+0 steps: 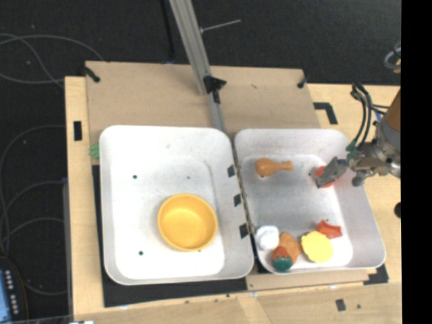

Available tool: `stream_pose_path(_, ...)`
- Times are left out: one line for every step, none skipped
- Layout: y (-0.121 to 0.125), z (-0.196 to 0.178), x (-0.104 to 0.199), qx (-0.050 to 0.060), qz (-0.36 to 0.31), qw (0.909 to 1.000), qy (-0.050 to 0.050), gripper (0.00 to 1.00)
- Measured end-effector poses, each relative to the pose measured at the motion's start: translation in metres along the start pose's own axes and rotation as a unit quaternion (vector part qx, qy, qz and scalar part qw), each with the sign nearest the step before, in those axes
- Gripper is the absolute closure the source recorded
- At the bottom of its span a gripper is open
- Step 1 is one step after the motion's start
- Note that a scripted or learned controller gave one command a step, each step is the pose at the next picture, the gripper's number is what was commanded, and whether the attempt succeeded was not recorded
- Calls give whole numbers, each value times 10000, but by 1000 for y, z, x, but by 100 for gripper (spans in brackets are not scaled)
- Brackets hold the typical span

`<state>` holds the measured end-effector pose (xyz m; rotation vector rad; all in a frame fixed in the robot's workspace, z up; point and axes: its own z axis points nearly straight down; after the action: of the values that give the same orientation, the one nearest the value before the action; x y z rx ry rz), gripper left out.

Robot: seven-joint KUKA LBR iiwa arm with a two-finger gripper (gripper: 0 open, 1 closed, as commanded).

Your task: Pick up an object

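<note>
Red object (327, 181) under gripper (331, 173)

— Item one, arm?
— I log it entering from the right edge, wrist (378, 155) low, cables looping above it.
— Item two, pincer?
— The pincer (329, 173) extends leftward from the wrist, tilted downward; I cannot read its finger state from here.

Bowl (187, 221) in left bin (121, 154); drumstick (272, 167) perhaps right bin (368, 238).

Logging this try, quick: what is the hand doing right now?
Hand: low over the right bin, at a small red thing; open or closed cannot be told.
</note>
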<state>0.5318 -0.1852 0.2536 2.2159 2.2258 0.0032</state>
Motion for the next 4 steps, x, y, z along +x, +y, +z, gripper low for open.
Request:
stream_pose_path(0, 0, 0, -1, 5, 10000, 2, 0)
stream_pose_path(-2, 63, -2, 33, 28, 10000, -12, 0)
stream_pose_path(2, 108, -10, 24, 29, 10000, -18, 0)
stream_pose_path(2, 154, -12, 6, 32, 10000, -23, 0)
